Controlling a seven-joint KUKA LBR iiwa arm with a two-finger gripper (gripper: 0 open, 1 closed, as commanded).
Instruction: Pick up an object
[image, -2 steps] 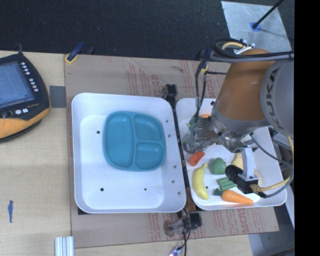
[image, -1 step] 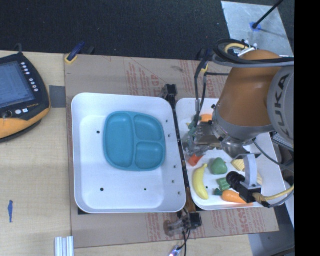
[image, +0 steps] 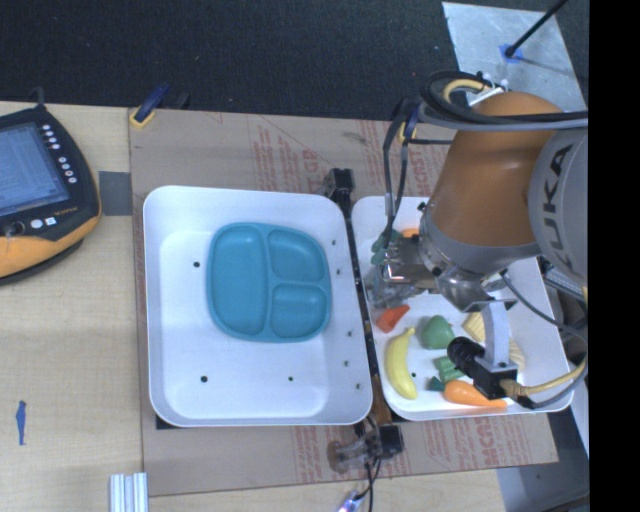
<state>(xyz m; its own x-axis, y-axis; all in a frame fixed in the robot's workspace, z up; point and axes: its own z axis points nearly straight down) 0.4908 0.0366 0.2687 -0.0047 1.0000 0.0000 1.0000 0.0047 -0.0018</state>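
A dark floor runs behind the pale wooden bench (image: 60, 340), and a brown board lies under two white bins. At nine o'clock on the bench sits an orange-edged tablet (image: 35, 190).

From the one camera above, the left bin (image: 170, 390) carries a blue tray (image: 268, 281) with three wells, and nothing lies on it. The right bin (image: 400, 405) holds the toys. A banana (image: 400, 365) lies toward six o'clock, a red piece (image: 392, 317) just above it, a green piece (image: 435, 332) to the right, and a carrot (image: 470, 394) at five o'clock. A yellow piece (image: 478, 325) shows past a black fitting and its cable.

The arm (image: 500, 190) comes in from three o'clock and leans over the upper part of the right bin. Its pincer (image: 392, 268) hangs at the bin's left side, near ten o'clock, close above the red piece. The metal parts blur together there, so I cannot tell whether it is wide or narrow, and I see nothing held in it.

My guess is that it is in the reach, not yet the grasp. To do this well, I would go for the red piece or the banana. Both lie apart from their neighbours. It should drop straight down, keep off the bin wall at nine o'clock, and straddle the narrow width. The banana is smooth and curved, so it may slip.
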